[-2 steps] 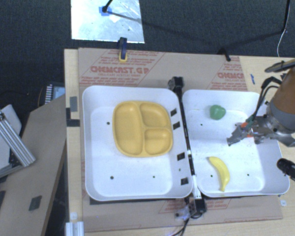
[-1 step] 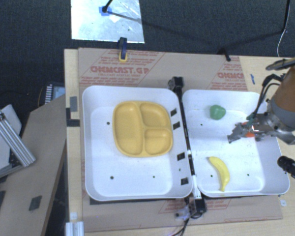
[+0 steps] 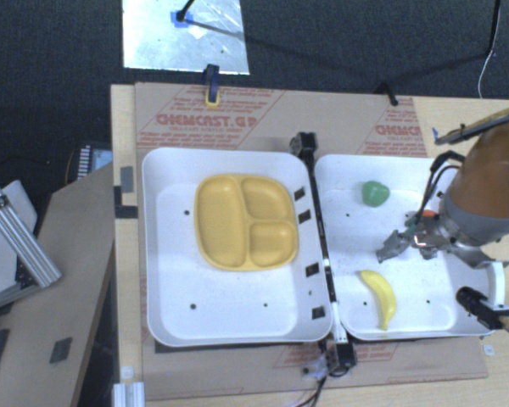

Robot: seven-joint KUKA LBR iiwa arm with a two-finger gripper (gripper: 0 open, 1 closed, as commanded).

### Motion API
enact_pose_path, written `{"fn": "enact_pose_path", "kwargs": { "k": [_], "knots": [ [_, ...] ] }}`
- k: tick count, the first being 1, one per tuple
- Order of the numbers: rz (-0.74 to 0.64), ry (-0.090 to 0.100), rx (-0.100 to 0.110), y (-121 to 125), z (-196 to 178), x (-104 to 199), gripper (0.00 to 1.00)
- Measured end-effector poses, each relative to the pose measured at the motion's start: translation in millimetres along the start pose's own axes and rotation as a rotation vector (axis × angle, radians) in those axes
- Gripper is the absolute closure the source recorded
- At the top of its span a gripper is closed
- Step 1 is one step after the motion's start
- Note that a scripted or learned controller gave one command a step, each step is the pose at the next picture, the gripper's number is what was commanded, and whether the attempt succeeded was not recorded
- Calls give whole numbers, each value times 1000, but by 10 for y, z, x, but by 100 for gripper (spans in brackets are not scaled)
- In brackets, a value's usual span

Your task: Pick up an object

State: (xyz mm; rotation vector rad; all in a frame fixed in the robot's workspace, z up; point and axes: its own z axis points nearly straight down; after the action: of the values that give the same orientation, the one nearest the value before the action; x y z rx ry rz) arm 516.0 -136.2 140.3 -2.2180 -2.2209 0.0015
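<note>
A yellow banana (image 3: 380, 296) lies in the right bin (image 3: 349, 227), near its front edge. A small green round object (image 3: 374, 193) sits toward that bin's back. My gripper (image 3: 400, 244) hangs over the right bin between the two, just above and to the right of the banana and below the green object. Nothing shows in its grasp. The grey arm with its orange band (image 3: 492, 172) comes in from the right and covers the bin's right side.
The left bin (image 3: 165, 253) holds a yellow divided plate (image 3: 244, 220). A black divider strip (image 3: 314, 227) runs between the bins. Cardboard lies under both bins, and a metal frame (image 3: 17, 236) stands at the left.
</note>
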Motion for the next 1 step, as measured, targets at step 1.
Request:
{"fn": "enact_pose_path", "kwargs": {
  "k": [1],
  "knots": [
    [1, 0, 1, -3, 525, 5, 0]
  ]
}}
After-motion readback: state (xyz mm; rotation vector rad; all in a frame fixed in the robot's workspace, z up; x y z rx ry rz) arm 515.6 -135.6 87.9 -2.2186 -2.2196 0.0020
